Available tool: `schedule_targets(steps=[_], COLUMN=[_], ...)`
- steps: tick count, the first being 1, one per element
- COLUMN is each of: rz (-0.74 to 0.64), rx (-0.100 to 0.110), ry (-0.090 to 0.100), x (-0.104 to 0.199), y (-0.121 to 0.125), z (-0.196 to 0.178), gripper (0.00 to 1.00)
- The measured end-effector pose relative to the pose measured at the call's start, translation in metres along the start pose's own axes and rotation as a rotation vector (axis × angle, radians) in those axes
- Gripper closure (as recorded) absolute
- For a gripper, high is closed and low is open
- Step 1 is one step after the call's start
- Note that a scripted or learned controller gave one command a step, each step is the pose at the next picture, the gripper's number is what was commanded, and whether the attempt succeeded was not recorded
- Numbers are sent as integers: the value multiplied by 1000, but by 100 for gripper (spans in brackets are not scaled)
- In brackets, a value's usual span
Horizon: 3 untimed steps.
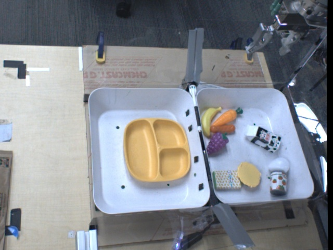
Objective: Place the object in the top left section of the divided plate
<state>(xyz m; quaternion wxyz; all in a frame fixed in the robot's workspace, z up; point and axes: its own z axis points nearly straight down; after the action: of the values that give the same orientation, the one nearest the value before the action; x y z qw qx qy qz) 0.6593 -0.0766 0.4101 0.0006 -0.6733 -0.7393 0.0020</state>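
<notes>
We're at the start: our gripper (263, 35) hovers above the right bin (291, 139), fingers unreadable from here. The toys lie there; the divided plate (156, 150) awaits. Next, pick one.

My bench (41, 139) is pale wood, with a brown cardboard sheet (151, 66) on it. Two white bins sit side by side there: the left bin (104, 155) and the right bin (296, 139), rims touching.
</notes>
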Motion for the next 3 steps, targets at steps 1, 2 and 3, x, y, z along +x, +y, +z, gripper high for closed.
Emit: schedule_targets(steps=[1,2,3], rz=[-2,-178,-506], rx=[1,-1,-3], ry=[-3,0,1], x=[0,80,119], y=[1,-32,-51], z=[-8,40,140], gripper=[100,100,100])
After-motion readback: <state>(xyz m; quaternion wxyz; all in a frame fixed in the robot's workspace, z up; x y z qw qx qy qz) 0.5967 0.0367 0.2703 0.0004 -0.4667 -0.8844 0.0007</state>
